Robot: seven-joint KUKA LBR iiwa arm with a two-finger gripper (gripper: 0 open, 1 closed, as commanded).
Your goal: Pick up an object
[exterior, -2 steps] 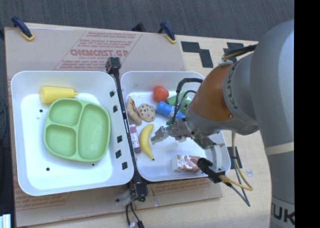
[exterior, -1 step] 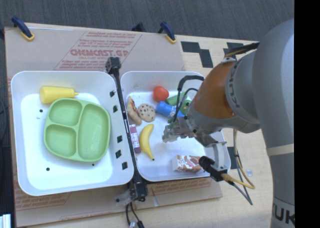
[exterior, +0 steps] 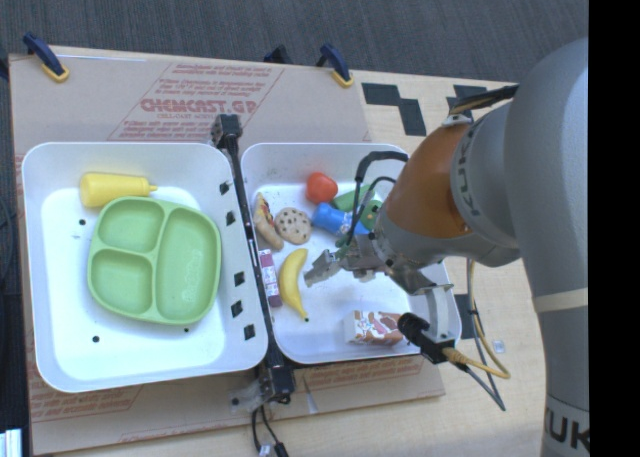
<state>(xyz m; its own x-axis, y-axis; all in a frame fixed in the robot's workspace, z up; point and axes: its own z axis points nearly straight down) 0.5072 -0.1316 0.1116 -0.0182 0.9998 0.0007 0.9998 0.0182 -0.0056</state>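
A: Where is the arm?

B: It reaches in from three o'clock, grey with an orange band, over the right bin (exterior: 300,160). Its gripper (exterior: 335,263) hangs low over the middle of that bin. I cannot tell whether it is wide or narrow, and I see nothing held in it.

A: What could it pick up?

B: A banana (exterior: 293,283) lies just at nine o'clock of the gripper, apart from it. At eleven o'clock of the gripper sit a cookie (exterior: 292,225) and a bread-like piece (exterior: 266,224), side by side. At twelve o'clock are a red ball (exterior: 321,187) and a blue object (exterior: 329,217), partly under the arm. A snack packet (exterior: 375,328) lies at five o'clock.

A: And the left bin (exterior: 40,275)?

B: A green divided plate (exterior: 155,260) fills its middle, with a yellow bottle (exterior: 115,188) lying at the plate's eleven o'clock.
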